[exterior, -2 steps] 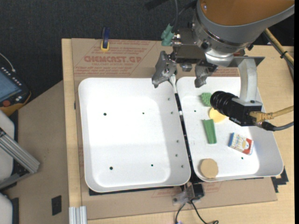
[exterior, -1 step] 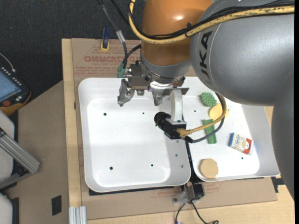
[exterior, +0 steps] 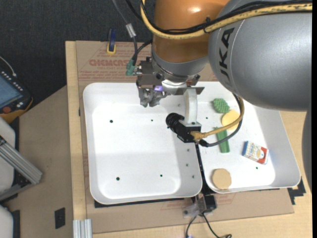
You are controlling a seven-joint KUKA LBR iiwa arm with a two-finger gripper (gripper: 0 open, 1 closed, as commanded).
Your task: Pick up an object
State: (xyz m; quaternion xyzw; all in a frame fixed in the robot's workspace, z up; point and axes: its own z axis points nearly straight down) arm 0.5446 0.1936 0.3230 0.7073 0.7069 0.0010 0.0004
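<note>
My gripper [exterior: 169,110] hangs over the back right part of the left bin [exterior: 133,152], near the divide between the two bins. Its two fingers stand apart, open, with nothing between them. In the right bin [exterior: 277,133] lie a green knobbly piece [exterior: 220,105], a yellow spoon-like piece [exterior: 230,117], a green stick [exterior: 224,143], a small red, white and blue box [exterior: 255,152] and a tan round disc [exterior: 222,178]. The arm covers the back of the right bin.
A black connector [exterior: 179,127] with a yellow cable hangs from the wrist over the bins' shared wall. Both bins rest on a cardboard sheet [exterior: 99,58]. A grey metal rail [exterior: 17,162] lies off the bench at the left.
</note>
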